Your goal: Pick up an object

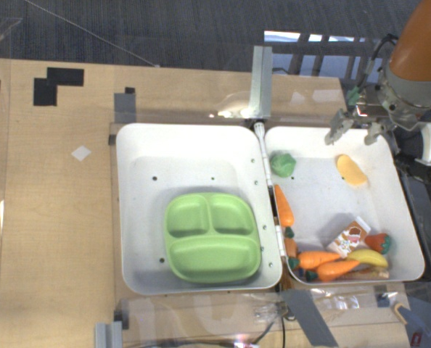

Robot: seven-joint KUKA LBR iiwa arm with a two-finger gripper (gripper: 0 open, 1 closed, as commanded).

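Orange wedge (352,170) is the likeliest target: it lies on the floor of the right bin (411,267), just below and slightly right of the gripper (356,133), nearer than anything else.

Gripper hangs over the far rim of that bin, fingers spread apart, nothing between them.

Wedge's long axis runs on a diagonal, from upper left to lower right. Judgement: a short drop toward the near side would reach it, fingers closing across the narrow width.

Further out: green lump (282,164) well to the gripper's left, against the wall between the bins. Carrots (324,261), banana (368,258) and a small printed packet (350,238) are heaped at the near corner, well apart from the gripper. Green divided plate (212,236) sits in the left bin (139,194), farthest off.
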